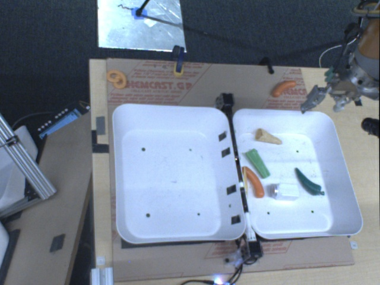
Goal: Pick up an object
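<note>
Gripper [325, 99] of the arm hangs at the upper right of the camera view, above the far right corner of the right bin [341, 153], and its two fingers stand apart with nothing between them, so it is open and holds no object. Inside the right bin lie several small things: a tan wedge-shaped piece [268, 137] near the far side, a light green block [257, 162] below it, an orange carrot-like piece [253, 182] close to the wall between the bins, a small white object [285, 191], and a dark green pepper-like piece [309, 181] more to the right. The left bin [172, 171] has nothing to pick. On the bench outside the bins rest an orange sausage-like piece [284, 88] and, far to the left, a small pretzel-like ring [117, 78]. For the coming move, the relation that matters is this: every object in the bin lies toward the near side and to the left of the gripper, so the arm must travel inward and then go down. I judge the tan wedge-shaped piece to be the nearest candidate; its long axis runs about left to right, so the fingers should close across its short side. The picking is not yet begun
</note>
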{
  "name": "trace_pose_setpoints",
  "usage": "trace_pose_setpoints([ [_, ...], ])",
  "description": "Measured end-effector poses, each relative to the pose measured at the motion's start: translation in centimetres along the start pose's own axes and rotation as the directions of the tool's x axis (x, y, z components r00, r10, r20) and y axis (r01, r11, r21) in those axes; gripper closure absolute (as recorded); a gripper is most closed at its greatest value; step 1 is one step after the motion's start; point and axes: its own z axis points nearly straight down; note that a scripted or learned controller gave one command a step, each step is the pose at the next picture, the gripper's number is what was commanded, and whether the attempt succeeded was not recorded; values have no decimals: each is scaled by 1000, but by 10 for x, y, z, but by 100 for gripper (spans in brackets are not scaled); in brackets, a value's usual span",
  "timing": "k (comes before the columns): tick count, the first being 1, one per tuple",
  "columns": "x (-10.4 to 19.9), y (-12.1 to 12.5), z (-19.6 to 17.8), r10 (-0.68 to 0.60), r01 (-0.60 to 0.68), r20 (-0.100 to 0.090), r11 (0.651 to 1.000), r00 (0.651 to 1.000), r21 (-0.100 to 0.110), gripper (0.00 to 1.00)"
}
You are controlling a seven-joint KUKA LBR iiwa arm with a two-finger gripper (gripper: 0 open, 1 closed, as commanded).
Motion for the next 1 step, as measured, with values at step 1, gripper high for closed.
trace_pose_setpoints([
  [1, 0, 1, -12, -3, 3, 1, 1000, 1000, -4, 100],
])
